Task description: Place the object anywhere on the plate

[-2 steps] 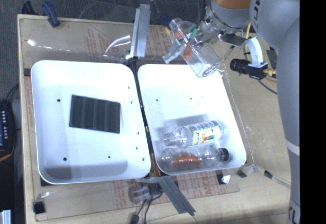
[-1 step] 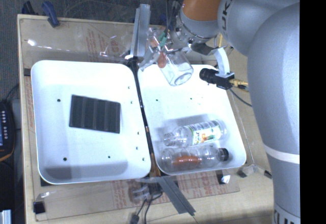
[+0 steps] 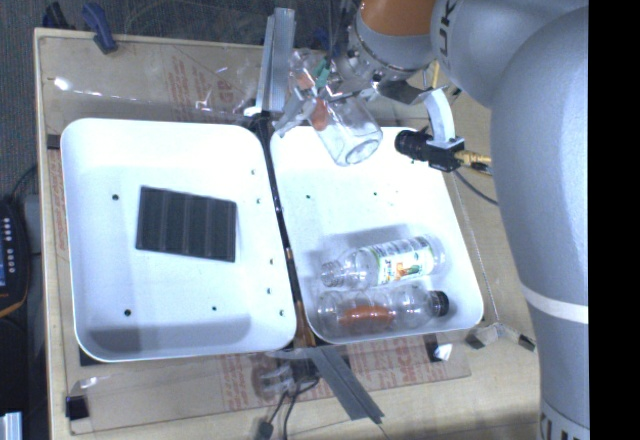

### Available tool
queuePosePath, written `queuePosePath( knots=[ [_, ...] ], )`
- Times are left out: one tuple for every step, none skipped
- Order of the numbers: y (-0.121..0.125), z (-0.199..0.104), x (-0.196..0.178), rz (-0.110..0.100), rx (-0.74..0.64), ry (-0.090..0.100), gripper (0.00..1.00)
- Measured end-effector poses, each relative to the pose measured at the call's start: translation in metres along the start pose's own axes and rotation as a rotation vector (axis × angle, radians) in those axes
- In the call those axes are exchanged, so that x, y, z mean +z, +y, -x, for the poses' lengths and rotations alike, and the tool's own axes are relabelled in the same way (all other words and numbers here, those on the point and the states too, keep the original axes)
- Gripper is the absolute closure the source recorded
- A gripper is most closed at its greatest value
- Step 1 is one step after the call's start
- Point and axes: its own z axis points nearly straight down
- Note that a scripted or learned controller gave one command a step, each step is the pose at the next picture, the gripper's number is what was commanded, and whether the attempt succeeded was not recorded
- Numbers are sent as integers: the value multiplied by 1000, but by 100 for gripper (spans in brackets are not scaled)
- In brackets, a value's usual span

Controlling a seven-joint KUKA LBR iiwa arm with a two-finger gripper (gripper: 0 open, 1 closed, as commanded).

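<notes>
tool (image 3: 322, 96) seems clamped on clear cup (image 3: 350, 138), hard to confirm. slick cup could slip en route to plate (image 3: 187, 224) in left bin (image 3: 90, 308).

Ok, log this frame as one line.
pincer: on clear glass, above right bin | plate: left bin, bare | two bottles: right bin

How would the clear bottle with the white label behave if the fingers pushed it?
The labelled bottle lies on its side, so it would probably roll. It looks like clear, thin plastic, so likely light and slippery. It rests against another bottle, which may shift too.
</notes>
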Motion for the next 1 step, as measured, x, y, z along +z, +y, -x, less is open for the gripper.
queuePosePath(
  knots=[
    [0, -1, -8, -4, -5, 0, 100]
  ],
)
